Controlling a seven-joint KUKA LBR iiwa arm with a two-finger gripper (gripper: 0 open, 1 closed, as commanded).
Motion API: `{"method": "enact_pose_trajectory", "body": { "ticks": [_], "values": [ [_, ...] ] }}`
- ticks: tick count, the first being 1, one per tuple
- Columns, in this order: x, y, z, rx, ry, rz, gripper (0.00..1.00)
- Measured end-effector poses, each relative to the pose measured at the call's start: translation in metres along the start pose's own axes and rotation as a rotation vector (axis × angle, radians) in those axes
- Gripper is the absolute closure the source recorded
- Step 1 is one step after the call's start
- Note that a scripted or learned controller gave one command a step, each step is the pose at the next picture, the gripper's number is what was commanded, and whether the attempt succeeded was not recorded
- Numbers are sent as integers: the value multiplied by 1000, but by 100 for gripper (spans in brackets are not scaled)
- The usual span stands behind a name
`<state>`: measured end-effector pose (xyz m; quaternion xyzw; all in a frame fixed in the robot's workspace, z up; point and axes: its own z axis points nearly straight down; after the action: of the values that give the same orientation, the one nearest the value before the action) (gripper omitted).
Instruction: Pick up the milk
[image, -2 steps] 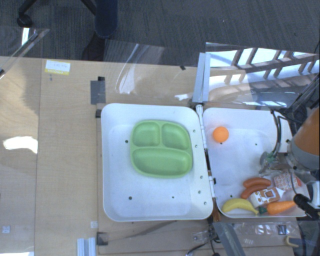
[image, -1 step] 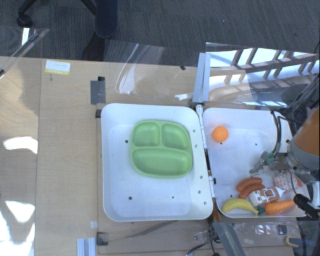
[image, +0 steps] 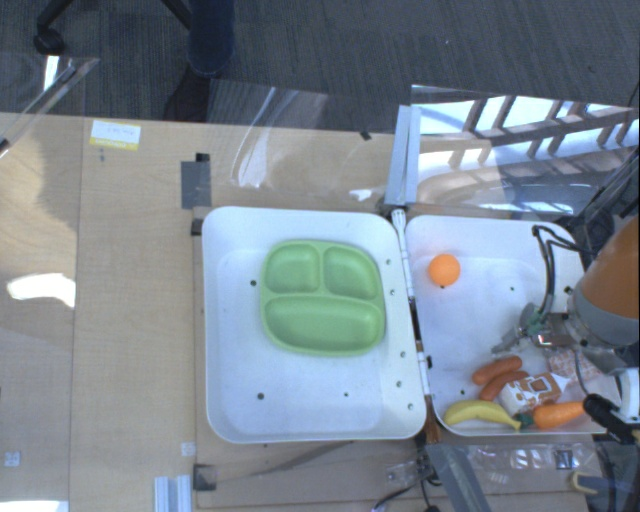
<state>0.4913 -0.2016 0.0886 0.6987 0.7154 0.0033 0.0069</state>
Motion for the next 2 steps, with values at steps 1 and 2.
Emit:
{"method": "enact_pose_trajectory", "body": {
  "ticks": [1, 2],
  "values": [
    [0, 4, -12, -10, -4, -2, 100],
    [0, 3, -12, -9, -3, -2, 0]
  ]
}}
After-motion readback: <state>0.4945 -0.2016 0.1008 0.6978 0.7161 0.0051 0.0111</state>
